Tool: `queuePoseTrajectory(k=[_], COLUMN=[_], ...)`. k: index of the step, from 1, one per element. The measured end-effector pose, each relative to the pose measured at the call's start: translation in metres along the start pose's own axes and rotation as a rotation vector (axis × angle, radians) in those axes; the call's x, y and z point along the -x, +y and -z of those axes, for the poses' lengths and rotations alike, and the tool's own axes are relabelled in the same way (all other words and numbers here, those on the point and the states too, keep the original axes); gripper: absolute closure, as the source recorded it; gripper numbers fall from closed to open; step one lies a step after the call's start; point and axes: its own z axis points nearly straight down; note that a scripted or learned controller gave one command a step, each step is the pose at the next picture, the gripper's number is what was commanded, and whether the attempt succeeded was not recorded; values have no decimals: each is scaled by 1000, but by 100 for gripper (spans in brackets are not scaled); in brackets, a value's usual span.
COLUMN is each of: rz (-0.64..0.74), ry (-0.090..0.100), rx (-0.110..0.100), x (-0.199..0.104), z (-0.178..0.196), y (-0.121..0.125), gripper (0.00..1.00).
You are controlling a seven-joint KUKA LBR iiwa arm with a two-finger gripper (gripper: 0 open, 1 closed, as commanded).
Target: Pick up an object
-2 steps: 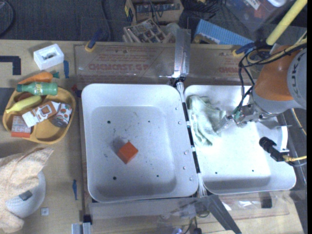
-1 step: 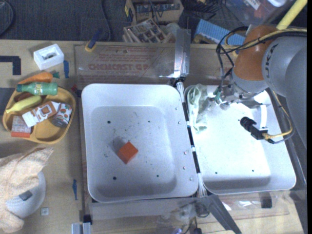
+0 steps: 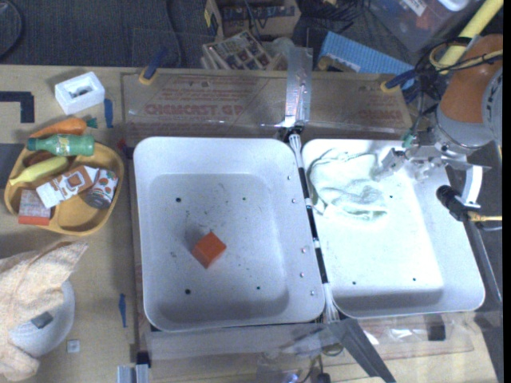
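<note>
A small orange block [image 3: 209, 249] lies in the left bin [image 3: 160, 166], a little left of its middle. In the right bin [image 3: 447, 286] a clear, greenish crumpled plastic piece [image 3: 351, 188] lies in the far left part. The arm comes in from the right with its orange band at the top right. My gripper [image 3: 399, 161] hangs over the far right part of the right bin, just right of the clear plastic piece. Whether it touches the plastic is not visible. The orange block is far to its left, in the other bin.
A yellow bowl [image 3: 96, 218] of toy food and a green bottle [image 3: 64, 144] sit left of the bins. A crumpled cloth [image 3: 36, 286] lies at the lower left. A clear panel [image 3: 207, 106] runs behind the bins. Cables and a black fitting [image 3: 451, 202] hang at the right bin's right edge.
</note>
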Motion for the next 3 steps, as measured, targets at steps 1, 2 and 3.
queuePoseTrajectory(k=[1,2,3], rz=[0,155,230], ry=[0,-2,-3], rx=[0,10,12], x=[0,-58,-95], z=[0,-15,-14], y=[0,-28,-73], gripper=[0,0,0])
